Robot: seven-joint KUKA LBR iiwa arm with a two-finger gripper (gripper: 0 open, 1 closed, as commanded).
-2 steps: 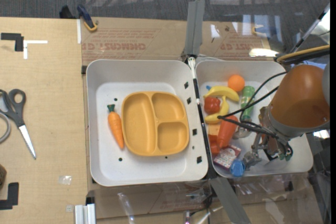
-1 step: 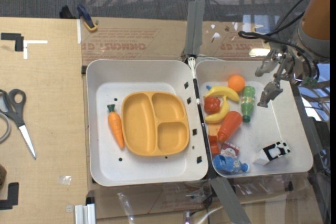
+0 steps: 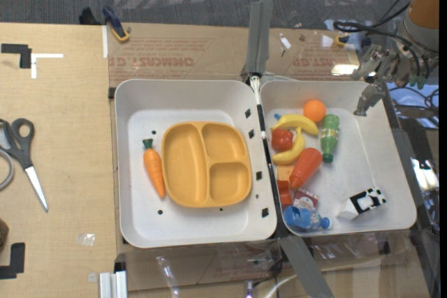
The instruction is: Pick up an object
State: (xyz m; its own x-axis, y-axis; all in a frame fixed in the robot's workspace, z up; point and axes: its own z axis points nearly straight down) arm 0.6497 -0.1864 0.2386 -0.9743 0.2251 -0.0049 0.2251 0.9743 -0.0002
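The claw (image 3: 366, 102) hangs over the upper right rim of the right bin (image 3: 391, 171); whether it is open or closed cannot be told, and nothing shows in its grip. In that bin, left of the claw, lie an orange ball (image 3: 314, 109), a banana (image 3: 295, 123), a green bottle (image 3: 329, 137) and a carrot (image 3: 305, 166). The left bin (image 3: 133, 171) holds a yellow divided plate (image 3: 207, 164).
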